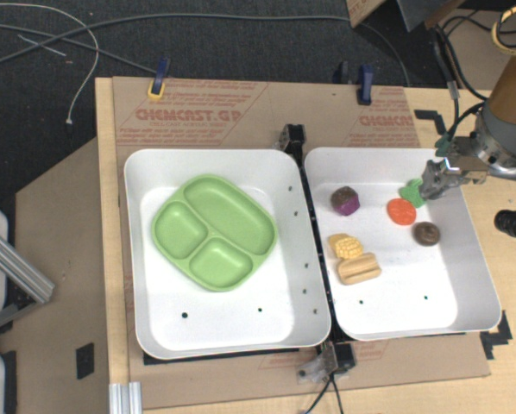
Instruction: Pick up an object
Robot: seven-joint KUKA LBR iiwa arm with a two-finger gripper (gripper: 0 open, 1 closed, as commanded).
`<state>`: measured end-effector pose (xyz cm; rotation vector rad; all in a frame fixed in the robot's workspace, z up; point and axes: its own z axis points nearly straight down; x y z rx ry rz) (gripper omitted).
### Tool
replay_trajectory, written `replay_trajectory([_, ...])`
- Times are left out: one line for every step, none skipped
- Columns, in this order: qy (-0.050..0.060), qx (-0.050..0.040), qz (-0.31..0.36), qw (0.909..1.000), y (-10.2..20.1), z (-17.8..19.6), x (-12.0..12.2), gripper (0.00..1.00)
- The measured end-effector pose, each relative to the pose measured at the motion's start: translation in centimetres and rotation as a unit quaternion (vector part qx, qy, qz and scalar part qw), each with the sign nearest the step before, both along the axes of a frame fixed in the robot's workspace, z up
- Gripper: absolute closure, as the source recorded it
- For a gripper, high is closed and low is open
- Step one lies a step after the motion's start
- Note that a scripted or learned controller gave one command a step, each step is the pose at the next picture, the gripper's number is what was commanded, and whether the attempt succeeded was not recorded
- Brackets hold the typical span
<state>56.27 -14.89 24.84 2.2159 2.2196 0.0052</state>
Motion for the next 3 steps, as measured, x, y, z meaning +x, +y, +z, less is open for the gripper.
replay_trajectory([0.004, 0.0021, 0.002, 1.0, 6.2, -0.6, -1.1, 1.0])
replay_trajectory([0.005, 0.0026, 0.002, 1.0, 12.1, -1.5, -2.4, 1.0])
replay_trajectory([0.005, 0.0021, 0.002, 1.0, 17.4, -2.7, -2.6, 1.0])
